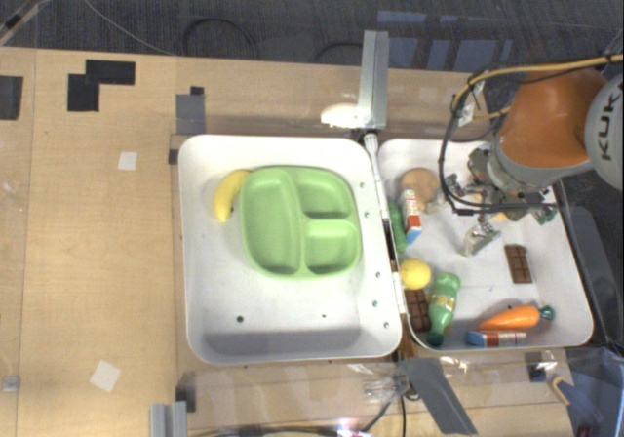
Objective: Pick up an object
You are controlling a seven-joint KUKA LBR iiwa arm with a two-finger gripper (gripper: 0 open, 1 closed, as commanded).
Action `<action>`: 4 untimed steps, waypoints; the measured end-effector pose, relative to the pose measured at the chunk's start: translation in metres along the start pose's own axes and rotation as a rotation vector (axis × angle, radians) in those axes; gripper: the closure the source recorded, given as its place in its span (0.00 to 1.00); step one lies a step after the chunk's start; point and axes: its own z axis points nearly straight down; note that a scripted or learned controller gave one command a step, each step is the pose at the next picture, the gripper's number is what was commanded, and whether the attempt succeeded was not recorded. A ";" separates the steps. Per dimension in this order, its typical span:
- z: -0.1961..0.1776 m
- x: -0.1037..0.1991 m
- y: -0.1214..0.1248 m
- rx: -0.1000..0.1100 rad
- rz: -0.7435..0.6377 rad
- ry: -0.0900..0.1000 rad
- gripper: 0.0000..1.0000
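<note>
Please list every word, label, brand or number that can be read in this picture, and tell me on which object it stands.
"KU": black letters on the arm's grey casing, cut off by the picture's edge.
Small carton in the right bin: red and white print, too blurred to read.
Green bottle: label too small to read.
Nothing else bears readable text.

Arm: cut off by the right edge, its wrist covering part of the right bin. Gripper: finger state too small to tell. Banana: partly hidden under the green divided tray. Carton: label illegible. Chocolate bar: overlapped by the green bottle.
</note>
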 end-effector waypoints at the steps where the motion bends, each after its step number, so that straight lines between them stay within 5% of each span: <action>1: 0.001 -0.066 0.011 -0.002 -0.126 0.015 0.00; 2: -0.015 -0.073 0.011 0.007 -0.124 -0.009 1.00; 3: -0.142 -0.066 -0.001 0.003 -0.396 -0.004 1.00; 4: -0.180 -0.045 -0.035 -0.002 -0.569 0.000 1.00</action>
